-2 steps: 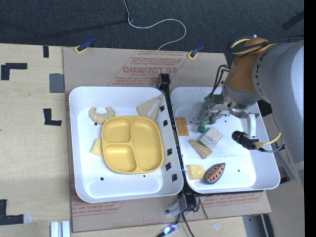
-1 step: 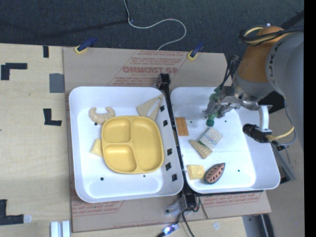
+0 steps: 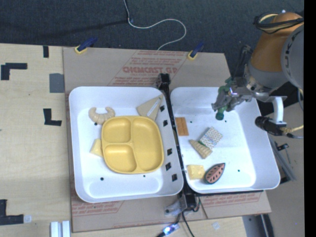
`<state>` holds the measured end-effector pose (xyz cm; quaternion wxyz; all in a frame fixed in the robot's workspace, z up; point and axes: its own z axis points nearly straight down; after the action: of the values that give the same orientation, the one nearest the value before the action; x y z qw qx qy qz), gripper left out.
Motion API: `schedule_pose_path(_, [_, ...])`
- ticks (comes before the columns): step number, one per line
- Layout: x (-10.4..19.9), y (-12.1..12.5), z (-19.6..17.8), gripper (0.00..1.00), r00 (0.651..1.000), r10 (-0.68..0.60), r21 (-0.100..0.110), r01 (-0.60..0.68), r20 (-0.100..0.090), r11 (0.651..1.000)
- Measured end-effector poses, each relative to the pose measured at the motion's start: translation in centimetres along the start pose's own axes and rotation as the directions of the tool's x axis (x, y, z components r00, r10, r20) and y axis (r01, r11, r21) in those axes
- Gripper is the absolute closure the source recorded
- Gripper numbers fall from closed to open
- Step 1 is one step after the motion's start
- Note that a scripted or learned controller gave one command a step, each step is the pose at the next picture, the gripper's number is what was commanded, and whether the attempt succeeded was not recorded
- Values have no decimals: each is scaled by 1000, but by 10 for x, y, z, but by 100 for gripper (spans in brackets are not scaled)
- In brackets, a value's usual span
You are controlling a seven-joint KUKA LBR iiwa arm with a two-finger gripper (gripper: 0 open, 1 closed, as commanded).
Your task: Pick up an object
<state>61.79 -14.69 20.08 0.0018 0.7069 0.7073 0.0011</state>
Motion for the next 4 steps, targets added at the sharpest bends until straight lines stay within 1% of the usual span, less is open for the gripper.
schedule_pose_path(1, [1, 1, -25, 100, 1000, -1, 3, 1, -1, 1000])
schedule_pose_path(2, [63, 16, -20, 100, 1000, -7, 5, 7, -3, 1000])
schedule_pose_path(3, [63, 14, -17, 100, 1000, -1, 6, 1, 0, 1000])
schedule_pose_path(4, [66, 23, -34, 100, 1000, -1, 4, 1, -1, 1000])
